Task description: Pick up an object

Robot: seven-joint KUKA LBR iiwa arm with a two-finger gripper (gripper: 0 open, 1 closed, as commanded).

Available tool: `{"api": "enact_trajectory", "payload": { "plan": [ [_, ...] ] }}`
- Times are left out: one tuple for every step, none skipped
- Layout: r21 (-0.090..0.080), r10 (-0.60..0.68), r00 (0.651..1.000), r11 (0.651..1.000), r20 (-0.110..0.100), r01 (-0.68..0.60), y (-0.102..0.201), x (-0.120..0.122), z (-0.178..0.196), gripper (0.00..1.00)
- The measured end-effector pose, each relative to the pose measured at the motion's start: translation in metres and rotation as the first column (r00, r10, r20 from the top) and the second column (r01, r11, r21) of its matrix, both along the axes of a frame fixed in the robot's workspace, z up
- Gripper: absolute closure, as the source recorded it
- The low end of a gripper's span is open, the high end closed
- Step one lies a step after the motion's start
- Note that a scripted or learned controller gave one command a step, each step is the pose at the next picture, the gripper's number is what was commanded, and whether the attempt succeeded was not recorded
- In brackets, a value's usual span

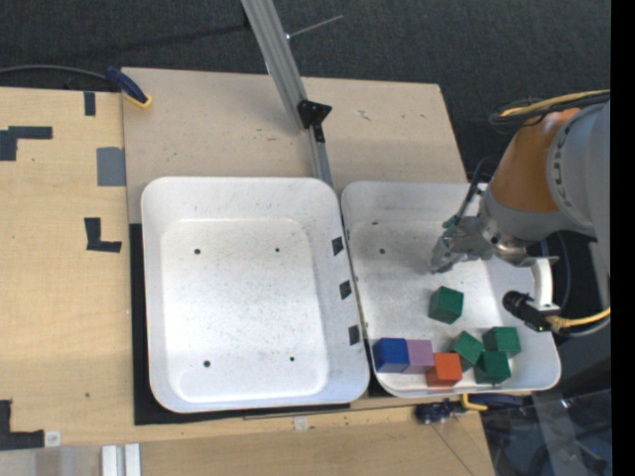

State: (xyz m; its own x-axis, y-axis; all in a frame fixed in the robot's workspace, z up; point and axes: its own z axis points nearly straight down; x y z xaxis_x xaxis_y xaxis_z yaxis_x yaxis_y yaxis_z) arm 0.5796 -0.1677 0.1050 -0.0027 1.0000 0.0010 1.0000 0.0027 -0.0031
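Note:
My gripper (444, 257) hangs over the right bin (397, 216), at the middle of its right side, with the orange-banded wrist behind it. A green cube (446, 304) lies just below the fingertips, apart from them. Along the bin's front edge sit a blue cube (391, 353), a pale purple cube (420, 353), an orange cube (446, 367) and three more green cubes (493, 353). Nothing shows between the fingers.
The left bin (179, 226) stands beside the right one on the wooden bench. A slanted metal rail (283, 62) runs down from the top to the bins' shared edge. Cables and a white fitting (541, 300) hang by the arm at the right.

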Motion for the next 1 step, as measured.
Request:
{"api": "enact_trajectory", "payload": {
  "plan": [
    [-0.002, -0.001, 1.0, 1.0, 0.007, 0.001, -0.0004, 0.0079, 0.0601, 1.0]
  ]
}}
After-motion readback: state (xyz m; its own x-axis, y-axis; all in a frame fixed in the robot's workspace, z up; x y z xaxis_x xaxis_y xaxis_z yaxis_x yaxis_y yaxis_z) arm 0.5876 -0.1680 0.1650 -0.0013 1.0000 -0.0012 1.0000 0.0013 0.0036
